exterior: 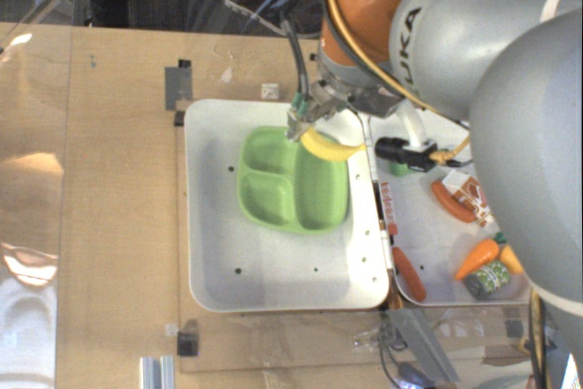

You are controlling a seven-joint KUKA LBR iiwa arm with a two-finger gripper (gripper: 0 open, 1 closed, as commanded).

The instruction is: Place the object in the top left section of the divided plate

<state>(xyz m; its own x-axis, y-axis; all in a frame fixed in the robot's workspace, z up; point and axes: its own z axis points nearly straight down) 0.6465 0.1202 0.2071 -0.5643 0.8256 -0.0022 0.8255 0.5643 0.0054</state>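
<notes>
Banana (332, 148) touches the downward-pointing gripper (297, 127) over the green plate (273, 189) rim; grip unclear.

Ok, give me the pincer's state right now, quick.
Pincer: cannot be told whether open or closed. It is over the green divided plate, with one end of the banana right at it.

Tan bench (109, 159) — 2 shallow white bins (273, 278)

Right bin (433, 237) holds a red sausage (451, 199) touching a red-white packet (474, 194), an orange carrot (477, 258) just beside a dark green can (489, 279), and a red chili (409, 274) along its left rim.
</notes>
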